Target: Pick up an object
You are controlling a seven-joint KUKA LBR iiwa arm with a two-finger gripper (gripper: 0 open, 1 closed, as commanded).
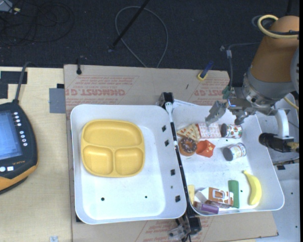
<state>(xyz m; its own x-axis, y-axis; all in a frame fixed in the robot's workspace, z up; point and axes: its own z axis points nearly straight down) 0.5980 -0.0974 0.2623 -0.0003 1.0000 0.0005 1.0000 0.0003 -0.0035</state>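
Note:
My gripper (226, 116) hangs open over the back of the right bin (270, 158), with nothing between its fingers. Just below it lie a pink-and-white packet (208, 130) and a small red-and-green can (234, 131). Further forward are a waffle piece (189, 131), a chocolate donut (187, 145), a red block (206, 148) and a silver can (234, 152). A banana (252, 187), a green stick (234, 193), an orange-and-white box (219, 195) and a purple item (207, 207) sit near the bin's front edge.
The left bin (91, 200) holds a yellow divided plate (112, 147). A black divider with clips (174, 150) runs between the bins. A handheld control pendant (7, 145) lies left of the bench. The arm's orange band (278, 44) rises at the right.

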